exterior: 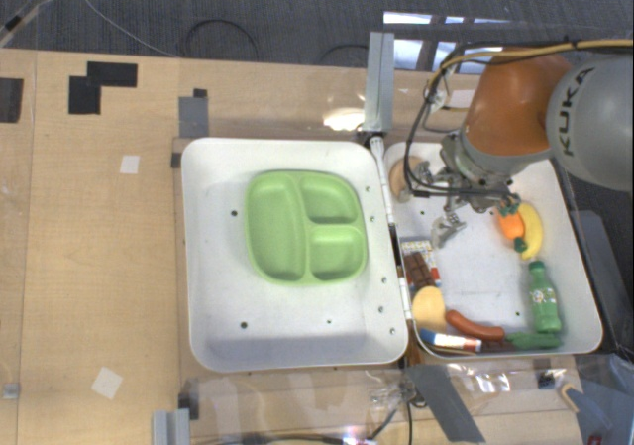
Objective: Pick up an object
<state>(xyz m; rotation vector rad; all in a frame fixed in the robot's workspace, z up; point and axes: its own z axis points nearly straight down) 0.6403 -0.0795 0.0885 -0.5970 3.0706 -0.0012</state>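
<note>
The bench [89,275] is of light wood. Two white bins stand on it side by side, touching. The left bin [213,334] lies near the middle of the bench, the right bin [580,329] near its right edge. Black marks [99,84] are near the back left corner, and small pale squares [129,165] lie on the left part.
</note>
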